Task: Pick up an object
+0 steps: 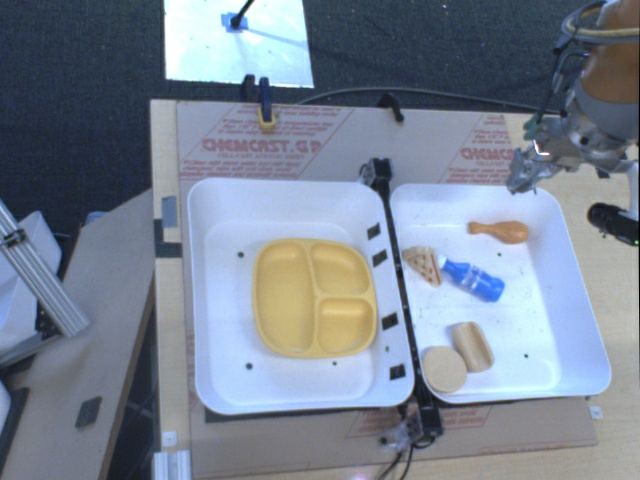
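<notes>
- right bin, shallow white plastic with rounded corners, holds five small items on its floor.
- orange-brown drumstick-shaped toy: smooth, bulbous at one end, thin handle pointing left; lies flat near the bin's far wall.
- blue bottle: glossy plastic, white cap end toward the left, lying on its side at a slant near the bin's middle.
- tan wedge: triangular, ridged or waffled surface, just beside the bottle's cap end and close to the divider between the bins.
- beige round disc: flat, matte, near the bin's front-left corner.
- tan block: rounded, bread-like, touching or just beside the disc on its right.
- claw: grey metal, hanging over the far rim of the right bin, above and to the right of the drumstick, apart from it. nothing seen between the fingers; whether they are open or closed cannot be told at this size.
- the bottle, wedge, disc and block all lie nearer the camera than the claw, well apart from it.
- left bin, same white plastic, carries a yellow divided plate: smooth, rounded-square, three compartments, lying flat at centre.
- tabletop: pale board with red printed lettering under both bins.
</notes>
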Robot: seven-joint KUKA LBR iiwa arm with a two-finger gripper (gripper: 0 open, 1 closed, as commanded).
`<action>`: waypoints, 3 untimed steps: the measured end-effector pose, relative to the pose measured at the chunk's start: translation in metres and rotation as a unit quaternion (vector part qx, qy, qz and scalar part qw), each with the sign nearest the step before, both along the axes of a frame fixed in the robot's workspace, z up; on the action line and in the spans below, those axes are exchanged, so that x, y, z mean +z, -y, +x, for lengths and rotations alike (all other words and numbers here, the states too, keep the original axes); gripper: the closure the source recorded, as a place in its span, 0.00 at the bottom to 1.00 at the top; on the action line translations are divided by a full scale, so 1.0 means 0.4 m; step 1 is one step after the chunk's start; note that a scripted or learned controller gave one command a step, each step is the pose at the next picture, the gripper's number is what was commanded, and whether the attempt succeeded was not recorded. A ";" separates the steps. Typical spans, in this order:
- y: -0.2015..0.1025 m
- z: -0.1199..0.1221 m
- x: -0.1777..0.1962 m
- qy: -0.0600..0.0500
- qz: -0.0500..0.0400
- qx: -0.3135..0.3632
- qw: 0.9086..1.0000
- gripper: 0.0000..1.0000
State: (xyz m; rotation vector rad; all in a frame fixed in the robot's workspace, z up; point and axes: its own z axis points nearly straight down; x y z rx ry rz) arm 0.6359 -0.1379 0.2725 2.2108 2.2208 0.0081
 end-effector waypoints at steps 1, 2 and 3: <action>-0.116 -0.039 -0.030 -0.005 0.002 0.002 1.000 1.00; -0.231 -0.044 -0.030 -0.004 0.002 0.002 1.000 1.00; -0.369 -0.065 -0.020 -0.004 0.002 0.003 1.000 1.00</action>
